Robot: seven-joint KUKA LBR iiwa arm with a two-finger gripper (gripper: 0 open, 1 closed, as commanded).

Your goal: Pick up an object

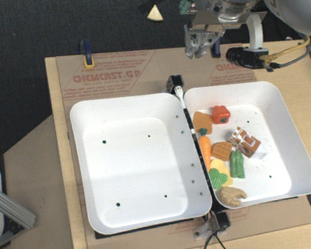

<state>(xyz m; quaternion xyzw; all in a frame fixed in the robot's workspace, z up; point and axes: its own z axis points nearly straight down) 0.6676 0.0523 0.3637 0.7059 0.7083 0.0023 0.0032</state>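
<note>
Right bin [289,135]: holding the toy-food cluster along its left wall.

Gripper [202,45]: hanging high above the bench behind the bins, grasping nothing; finger spread unclear.

Carrot [205,146]: lying lengthwise beside the wall; likely light, rigid, slick plastic; grip across its middle.

Red pepper [220,114]: sitting apart, rounded, probably the easiest to pinch.

Green piece [236,164]: lying narrow and crowded by neighbours.

- Both bins, the left bin [132,168] and the right bin [278,136], are plain white with small dark dots.
- The counter [116,70] is tan board with faded red lettering.
- In the right bin: a red pepper [220,114], an orange carrot [205,147] with a green top, a green vegetable [236,164], a golden-brown waffle [222,151].
- A blue and yellow clamp [86,52] sits at the far left.
</note>
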